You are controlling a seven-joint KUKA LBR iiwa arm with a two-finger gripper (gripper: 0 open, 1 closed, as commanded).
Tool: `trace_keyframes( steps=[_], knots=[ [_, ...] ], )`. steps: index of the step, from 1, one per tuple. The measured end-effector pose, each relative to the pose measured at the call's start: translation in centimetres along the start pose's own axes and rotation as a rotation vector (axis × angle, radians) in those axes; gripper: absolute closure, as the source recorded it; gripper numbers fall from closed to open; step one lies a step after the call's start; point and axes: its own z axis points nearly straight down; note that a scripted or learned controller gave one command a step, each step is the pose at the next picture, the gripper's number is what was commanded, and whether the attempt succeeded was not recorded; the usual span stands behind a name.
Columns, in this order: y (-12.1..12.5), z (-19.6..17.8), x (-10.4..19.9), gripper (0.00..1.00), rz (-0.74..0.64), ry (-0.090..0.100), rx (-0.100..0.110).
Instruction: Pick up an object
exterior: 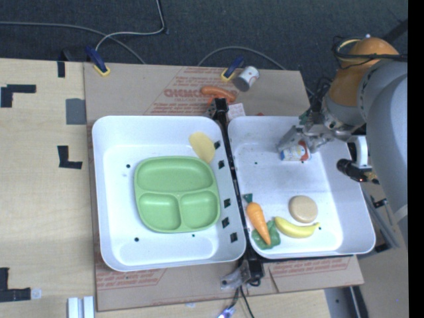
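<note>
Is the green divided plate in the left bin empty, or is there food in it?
Empty. The green plate shows three bare compartments; the yellow piece lies beside it on the left bin floor.

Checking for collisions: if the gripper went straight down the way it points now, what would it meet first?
Probably the right bin's bare white floor; the gripper hangs over its upper part, apart from the banana and cookie. Depth is unclear.

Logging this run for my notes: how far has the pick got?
Nothing looks picked yet. The carrot, banana and round biscuit lie at the right bin's near end, the yellow piece by the green plate. The gripper is low at the right bin's far end; grasping and lifting remain.
</note>
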Motion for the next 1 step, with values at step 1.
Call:
trace_keyframes(
  steps=[1],
  knots=[
    [-0.04,-0.43,2.93,0.00,0.001,0.001,0.002]
  ],
)
